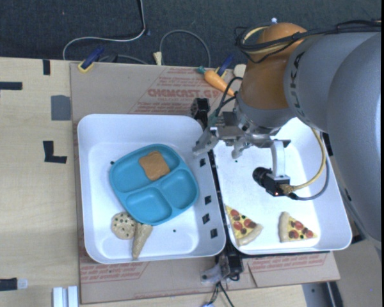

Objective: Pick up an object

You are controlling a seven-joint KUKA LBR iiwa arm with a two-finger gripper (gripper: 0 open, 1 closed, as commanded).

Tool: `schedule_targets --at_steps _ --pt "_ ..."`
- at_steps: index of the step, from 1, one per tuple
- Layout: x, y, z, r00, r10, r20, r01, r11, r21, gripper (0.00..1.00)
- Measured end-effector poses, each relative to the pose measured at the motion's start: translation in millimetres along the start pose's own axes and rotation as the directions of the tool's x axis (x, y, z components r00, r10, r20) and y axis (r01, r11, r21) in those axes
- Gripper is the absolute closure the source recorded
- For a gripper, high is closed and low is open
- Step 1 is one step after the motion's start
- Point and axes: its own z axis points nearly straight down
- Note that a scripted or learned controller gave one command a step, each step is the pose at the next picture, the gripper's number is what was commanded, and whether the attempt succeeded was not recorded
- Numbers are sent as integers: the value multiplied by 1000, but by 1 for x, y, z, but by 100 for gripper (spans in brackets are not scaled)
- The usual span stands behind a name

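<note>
In the left bin (89, 171), a brown square cracker (155, 165) lies in the top compartment of a blue divided plate (160, 194). A speckled cookie (122, 225) and a pale cone (141, 238) sit by the plate's lower left edge. Two toy pizza slices (244, 226) (297, 229) rest at the front of the right bin (333, 216). My gripper (228, 141) hangs under the orange wrist band, over the far left part of the right bin, close to the wall between the bins. I see nothing held in it.
The grey arm covers the upper right of the view and hides much of the right bin's far side. A black cable fitting (270, 181) dangles from the wrist over the right bin. An orange tool (214, 78) and cables lie behind the bins.
</note>
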Motion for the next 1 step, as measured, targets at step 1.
schedule_targets --at_steps 1 --pt "-32 -40 36 1000 5 1 -5 1000 6 0"
